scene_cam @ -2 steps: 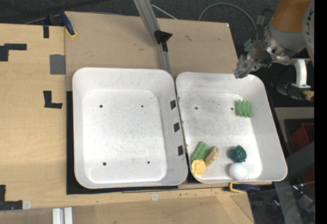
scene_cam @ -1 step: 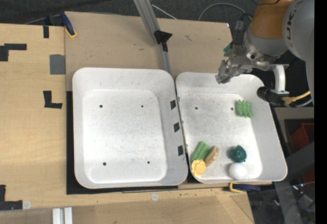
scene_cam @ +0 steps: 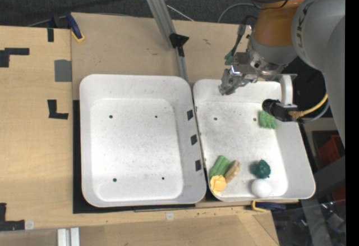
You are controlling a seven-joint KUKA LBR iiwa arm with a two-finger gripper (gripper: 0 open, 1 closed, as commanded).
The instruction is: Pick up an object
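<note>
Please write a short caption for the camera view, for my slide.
Gripper above the right bin's far edge; corn, white ball and green items lie inside.

Even, moderately bright overhead light; the white bins [scene_cam: 134, 138] read near-saturated with only faint shading along their rims. Soft, short shadows fall beneath the arm [scene_cam: 314, 20] at upper right. Overall focus is slightly soft, with visible grain.

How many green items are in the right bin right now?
3. A light green piece by the bin's right wall, a dark green round one near the front right, and a green stalk-shaped one at the front left. None looks hidden.
</note>
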